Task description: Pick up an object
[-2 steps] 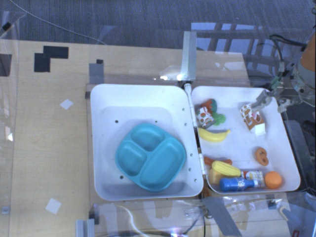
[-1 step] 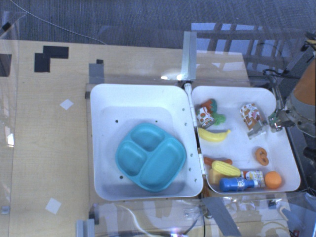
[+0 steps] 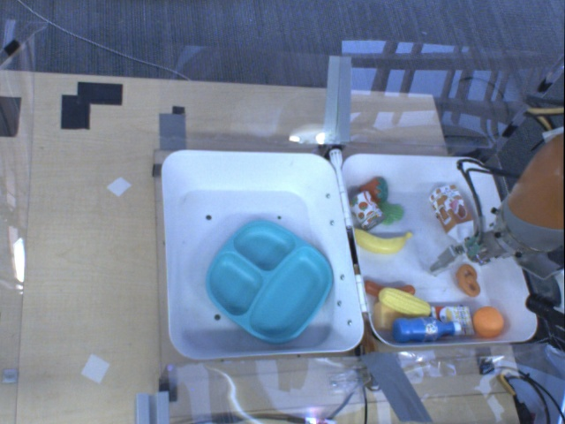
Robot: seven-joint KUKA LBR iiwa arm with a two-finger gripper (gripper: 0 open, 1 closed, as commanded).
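From my remote station I count two shallow white bins on the worktop [image 3: 79,263]: the left bin [image 3: 185,237] carries one teal three-compartment plastic plate [image 3: 269,279], and the right bin [image 3: 415,168] holds nine small toys. Among them are one yellow plastic banana [image 3: 382,241], one blue bottle [image 3: 424,329] and one orange ball [image 3: 488,322]. The tool [image 3: 448,259] hangs over the right bin's right half with fingers spread and nothing between them, the small orange-brown pretzel-like toy [image 3: 468,279] lying loose just below-right of its tips.

Smooth matt white plastic bins [image 3: 185,193], glossy teal plastic plate [image 3: 269,279], pale wood-look bench [image 3: 79,263], shiny plastic banana [image 3: 383,241]
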